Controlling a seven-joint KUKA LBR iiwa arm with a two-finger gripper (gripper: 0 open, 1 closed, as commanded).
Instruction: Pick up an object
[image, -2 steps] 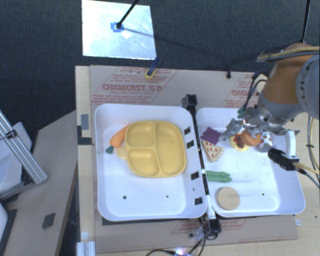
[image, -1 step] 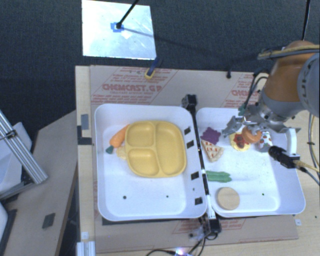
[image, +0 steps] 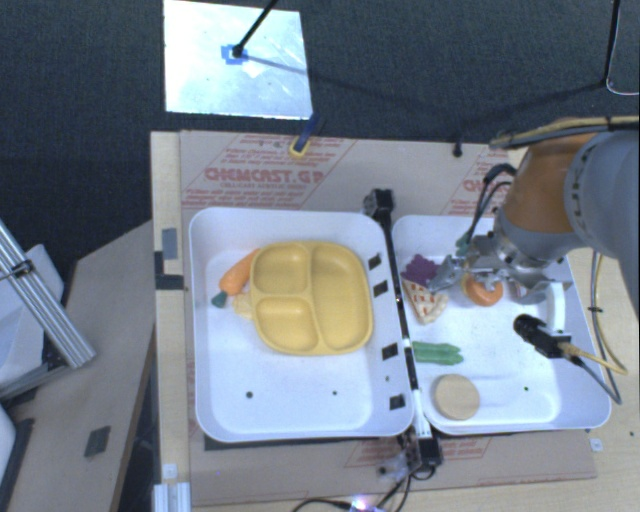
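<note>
Bench (image: 260, 160), cardboard-topped, bears two white bins touching: left bin (image: 215, 400), right bin (image: 560, 400).

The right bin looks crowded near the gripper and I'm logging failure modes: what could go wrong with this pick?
1. The gripper sits among the purple grape bunch, waffle-patterned pizza slice and round orange fruit; it may nudge neighbours.
2. The orange fruit could roll away.
3. The flat tan cookie offers little to grip.

End effector (image: 487, 278) over right bin (image: 580, 400) by orange piece (image: 485, 292); yellow tray (image: 305, 297) in left bin (image: 210, 400).
</note>
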